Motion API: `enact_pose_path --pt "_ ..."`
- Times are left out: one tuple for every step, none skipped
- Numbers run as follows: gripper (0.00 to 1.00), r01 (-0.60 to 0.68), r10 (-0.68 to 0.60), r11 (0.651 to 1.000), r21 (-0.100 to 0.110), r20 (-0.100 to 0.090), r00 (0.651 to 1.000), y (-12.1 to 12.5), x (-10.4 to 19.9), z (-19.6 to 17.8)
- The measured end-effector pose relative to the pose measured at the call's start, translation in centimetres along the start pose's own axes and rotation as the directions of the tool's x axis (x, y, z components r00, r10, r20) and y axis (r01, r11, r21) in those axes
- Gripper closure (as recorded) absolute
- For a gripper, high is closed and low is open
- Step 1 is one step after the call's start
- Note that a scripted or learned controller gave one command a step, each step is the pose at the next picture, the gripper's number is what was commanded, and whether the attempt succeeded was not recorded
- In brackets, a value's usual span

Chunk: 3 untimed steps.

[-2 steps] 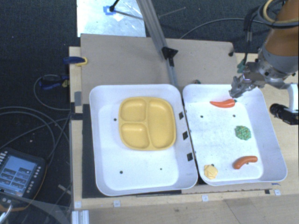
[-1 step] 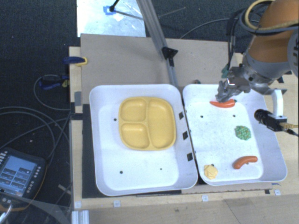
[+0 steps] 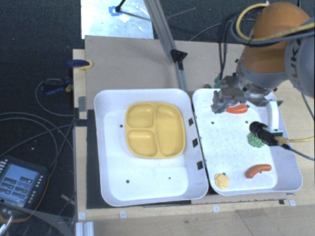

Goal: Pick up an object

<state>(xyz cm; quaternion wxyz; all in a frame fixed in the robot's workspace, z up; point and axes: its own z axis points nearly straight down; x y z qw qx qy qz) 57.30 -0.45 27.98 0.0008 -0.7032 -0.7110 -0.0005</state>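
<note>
Brown bench (image 3: 133,63) is seen bearing two white bins. Left bin (image 3: 113,181) is occupied by a yellow plate (image 3: 155,130). Right bin (image 3: 290,178) is entered by the gripper (image 3: 227,101), whose grip cannot be told, beside a red item (image 3: 237,109). That item could be nudged aside and missed, judging by the offset.

Yellow tray (image 3: 155,130) glossy plastic; bins (image 3: 147,186) smooth white plastic; bench (image 3: 128,63) matt board

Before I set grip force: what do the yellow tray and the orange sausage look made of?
Yellow tray: likely hard moulded plastic, three compartments, smooth with a soft sheen. Orange sausage: probably plastic or rubber toy food, uniform colour, glossy; hard or soft is unclear.
</note>
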Motion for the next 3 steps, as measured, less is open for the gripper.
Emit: enact_pose_path --pt "1.00 -0.001 0.001 1.000 0.002 0.000 1.000 -2.3 4.4 1.9" --pt "1.00 -0.001 0.001 1.000 0.003 0.000 1.000 -2.6 8.9 4.7" --pt "0.00 -0.009 0.009 1.000 -0.001 0.001 1.000 -2.5 8.6 4.5"
